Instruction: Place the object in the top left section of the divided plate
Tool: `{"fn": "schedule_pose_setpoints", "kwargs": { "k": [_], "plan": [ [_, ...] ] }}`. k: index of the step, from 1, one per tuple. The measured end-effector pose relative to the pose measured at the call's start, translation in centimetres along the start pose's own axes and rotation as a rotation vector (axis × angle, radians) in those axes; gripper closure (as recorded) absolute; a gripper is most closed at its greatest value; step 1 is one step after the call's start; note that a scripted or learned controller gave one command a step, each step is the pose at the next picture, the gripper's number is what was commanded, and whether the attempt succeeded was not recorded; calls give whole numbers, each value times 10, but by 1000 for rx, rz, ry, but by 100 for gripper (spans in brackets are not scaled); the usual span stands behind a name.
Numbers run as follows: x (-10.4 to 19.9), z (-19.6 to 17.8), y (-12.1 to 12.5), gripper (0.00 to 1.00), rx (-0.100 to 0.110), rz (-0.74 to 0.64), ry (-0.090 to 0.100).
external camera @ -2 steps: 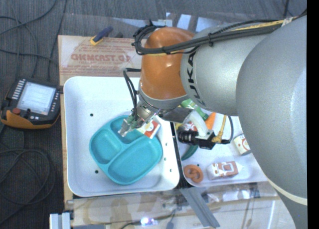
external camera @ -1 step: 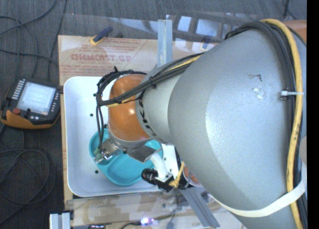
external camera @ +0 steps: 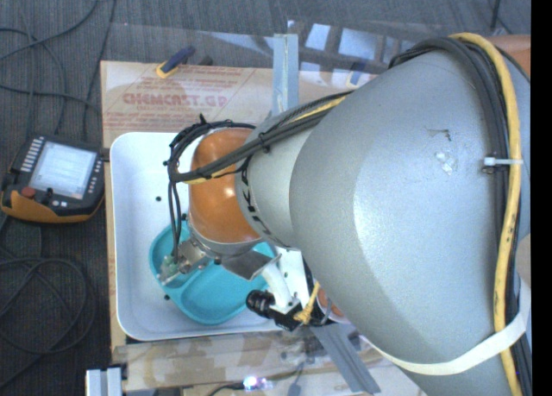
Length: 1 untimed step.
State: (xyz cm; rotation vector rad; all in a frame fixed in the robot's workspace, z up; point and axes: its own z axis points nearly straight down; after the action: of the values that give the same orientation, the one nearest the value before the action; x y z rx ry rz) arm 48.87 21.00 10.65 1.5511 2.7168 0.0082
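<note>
A teal divided plate (external camera: 205,295) lies in the near part of the left white bin (external camera: 134,213). The arm's orange band (external camera: 220,196) and wrist hang right over the plate and cover most of it. Only a metal part of my gripper (external camera: 177,267) pokes out below the wrist, above the plate's left edge. The plate's dividers and whatever lies under the wrist are hidden. A small orange patch (external camera: 325,303) peeks out under the arm to the right of the plate; I cannot tell what it is.
The big grey arm body (external camera: 405,213) blocks the right bin and most of the bench. A pendant (external camera: 56,179) lies on the floor at left. A cardboard sheet (external camera: 190,101) sits behind the left bin. Black cables (external camera: 177,187) loop along the wrist.
</note>
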Motion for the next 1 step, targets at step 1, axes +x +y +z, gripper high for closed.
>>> {"fn": "schedule_pose_setpoints", "kwargs": {
  "k": [1],
  "plan": [
    [-37, -100, 74, 0, 12, -223, 7]
  ]
}}
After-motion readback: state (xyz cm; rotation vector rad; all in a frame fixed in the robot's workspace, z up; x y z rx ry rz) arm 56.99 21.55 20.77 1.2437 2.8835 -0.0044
